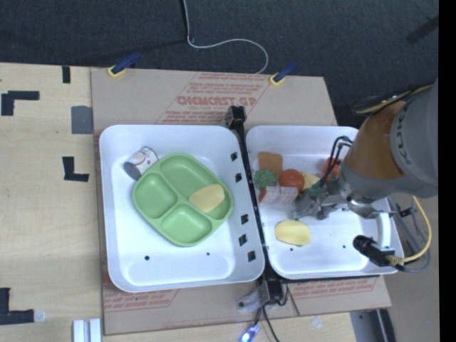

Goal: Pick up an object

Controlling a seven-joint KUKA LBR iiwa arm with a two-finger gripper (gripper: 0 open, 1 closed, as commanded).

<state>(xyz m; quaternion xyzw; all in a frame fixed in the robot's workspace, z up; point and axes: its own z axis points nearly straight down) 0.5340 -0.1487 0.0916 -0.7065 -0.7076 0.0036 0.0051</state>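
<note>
Grey arm with orange band [385, 148] reaching in from the right, low over the right shallow white bin [320, 262]. End effector [313, 206] down among a cluster of small toy foods: red rounded piece [291, 178], green leafy piece [266, 178], tan block [269, 161]. Just below and beside it, apart from the cluster, a pale yellow lemon-shaped piece [293, 232] lying on the bin floor. Over in the left shallow white bin [117, 262], a green compartment plate [182, 198] carrying a yellow oval piece [207, 197], with a small white-and-grey cup [140, 162] by its rim.

Likely step: descent toward a grasp, nothing visibly lifted. Spread of the end effector impossible to tell; too dark and blurred.

Next, probably: closing on one item near the tips, then raising straight up without dragging neighbours.
</note>
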